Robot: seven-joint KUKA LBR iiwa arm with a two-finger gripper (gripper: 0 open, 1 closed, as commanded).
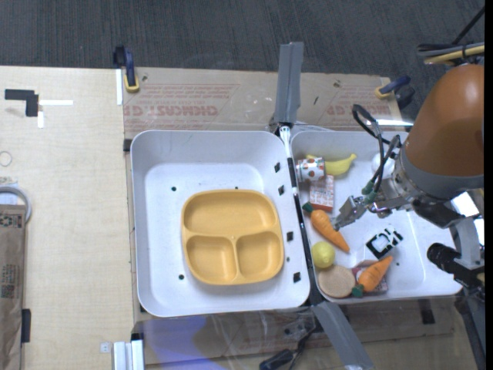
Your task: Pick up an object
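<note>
The arm (454, 129) runs off the right edge and covers the right bin's (339, 139) far right wall. The pincer (348, 211) is too small to tell how its fingers stand. A brown bag (11, 276) on the desk (62, 206) is cut by the left edge.

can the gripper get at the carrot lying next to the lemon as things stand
Probably yes. The gripper hangs just right of the carrot, whose upper side is uncovered. The lemon sits close at its lower end and a small box near its top, so space is tight.
</note>
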